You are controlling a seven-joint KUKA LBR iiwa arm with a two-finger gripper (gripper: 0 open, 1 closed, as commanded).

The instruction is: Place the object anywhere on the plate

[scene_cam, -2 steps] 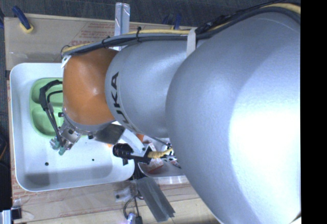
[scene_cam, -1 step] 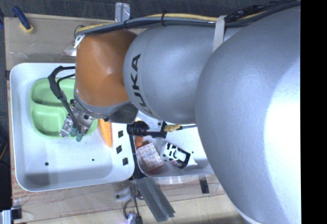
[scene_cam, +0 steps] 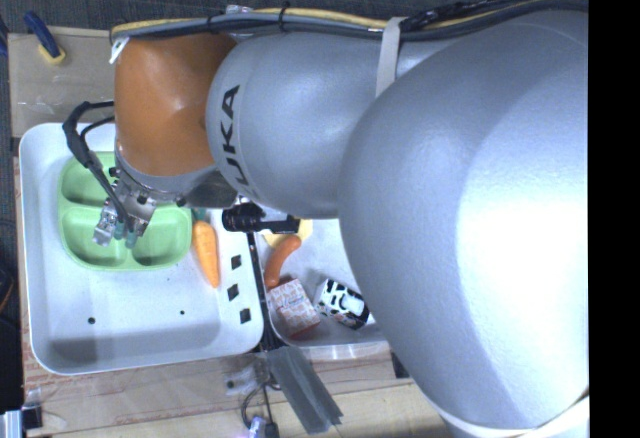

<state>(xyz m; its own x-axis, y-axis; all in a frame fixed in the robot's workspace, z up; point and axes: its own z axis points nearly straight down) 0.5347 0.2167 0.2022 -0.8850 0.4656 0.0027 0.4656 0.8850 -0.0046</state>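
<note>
A green divided plate (scene_cam: pixel 160 244) lies in the upper part of the left white bin (scene_cam: pixel 120 326). My gripper (scene_cam: pixel 117 224) hangs low over the plate's middle, under the orange wrist band. An orange carrot (scene_cam: pixel 205 252) lies on the bin floor just right of the plate, touching or nearly touching its rim. The grey arm hides most of the right side of the scene.
In the right bin (scene_cam: pixel 320 348) I see a second orange carrot-like piece (scene_cam: pixel 282 254), a red and white packet (scene_cam: pixel 292 304) and a black and white object (scene_cam: pixel 343 303). A black cable (scene_cam: pixel 78 126) loops by the wrist. The divider (scene_cam: pixel 243 286) runs between the bins.
</note>
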